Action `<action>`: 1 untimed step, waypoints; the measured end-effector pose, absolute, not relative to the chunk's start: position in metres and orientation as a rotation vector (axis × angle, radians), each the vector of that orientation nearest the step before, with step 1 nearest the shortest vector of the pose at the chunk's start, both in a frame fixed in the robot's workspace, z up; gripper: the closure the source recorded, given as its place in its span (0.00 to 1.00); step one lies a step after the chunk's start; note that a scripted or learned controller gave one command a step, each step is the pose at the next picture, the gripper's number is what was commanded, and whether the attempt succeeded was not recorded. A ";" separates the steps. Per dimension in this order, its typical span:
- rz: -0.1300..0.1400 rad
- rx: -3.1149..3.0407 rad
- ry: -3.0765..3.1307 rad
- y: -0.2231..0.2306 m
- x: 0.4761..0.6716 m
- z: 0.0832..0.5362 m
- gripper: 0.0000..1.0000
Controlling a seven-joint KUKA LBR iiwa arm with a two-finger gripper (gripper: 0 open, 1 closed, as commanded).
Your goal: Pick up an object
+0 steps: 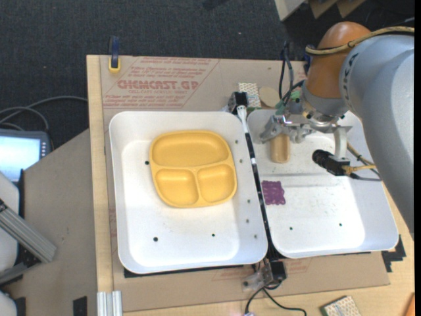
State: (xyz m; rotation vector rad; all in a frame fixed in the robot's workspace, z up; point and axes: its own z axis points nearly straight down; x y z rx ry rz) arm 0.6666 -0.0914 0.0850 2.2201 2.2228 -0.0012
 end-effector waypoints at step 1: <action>0.002 2.217 2.221 -0.091 0.667 0.096 1.00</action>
